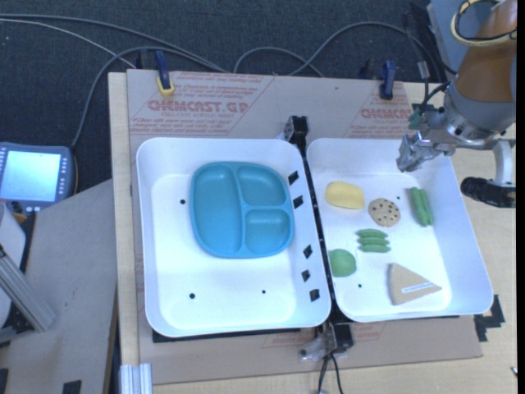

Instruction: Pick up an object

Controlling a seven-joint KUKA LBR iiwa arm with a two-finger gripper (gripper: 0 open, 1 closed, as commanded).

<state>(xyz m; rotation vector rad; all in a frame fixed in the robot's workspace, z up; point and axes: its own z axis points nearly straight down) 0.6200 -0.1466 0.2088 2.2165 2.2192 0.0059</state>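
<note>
Claw tips blur together above right bin; grip unreadable.

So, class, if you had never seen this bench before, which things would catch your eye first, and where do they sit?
The blue divided tray stands out most, lying alone in the left bin. Next comes the scatter of toy food in the right bin: a yellow piece, a cookie, green pods and a tan wedge. The gripper hangs over that bin's far right corner.
</note>
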